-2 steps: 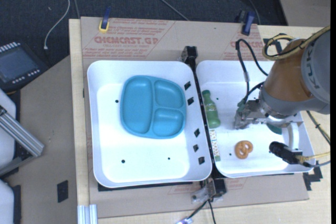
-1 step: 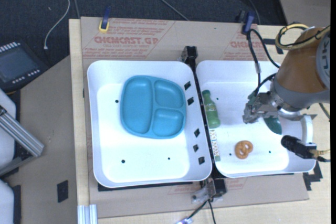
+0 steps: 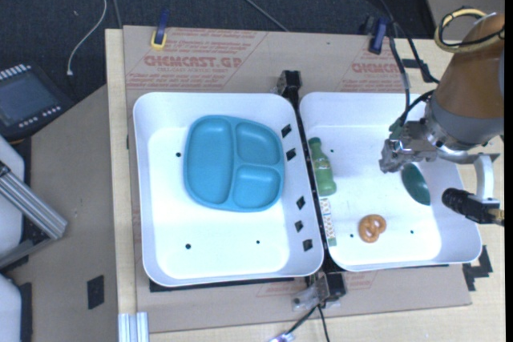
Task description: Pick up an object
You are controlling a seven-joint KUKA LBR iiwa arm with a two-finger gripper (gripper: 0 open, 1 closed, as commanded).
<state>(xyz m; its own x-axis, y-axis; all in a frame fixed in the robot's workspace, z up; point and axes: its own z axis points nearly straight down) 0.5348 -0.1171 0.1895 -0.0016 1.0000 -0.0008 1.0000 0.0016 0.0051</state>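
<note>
Claw [image 3: 398, 154] hangs low over the right bin [image 3: 353, 112], near its right side, below the arm's grey wrist and orange band. Whether it is spread or closed I cannot tell from above — the wrist hides too much, and nothing can be made out gripped in it.

Nearest candidate is the dark green object [image 3: 416, 182], just beside the claw, toward the near-right. Its long axis runs slantwise, from upper left to lower right in the camera view, so a grasp would probably go best across the narrow width.

Two other things lie in the same bin — a small orange pretzel-like piece [image 3: 370, 227] near the front edge, below and left of the claw, and a green bottle [image 3: 322, 169] along the left wall, lengthwise front to back, well apart from the claw. The blue divided plate [image 3: 234, 163] sits in the left bin [image 3: 160, 172], farthest away.
</note>
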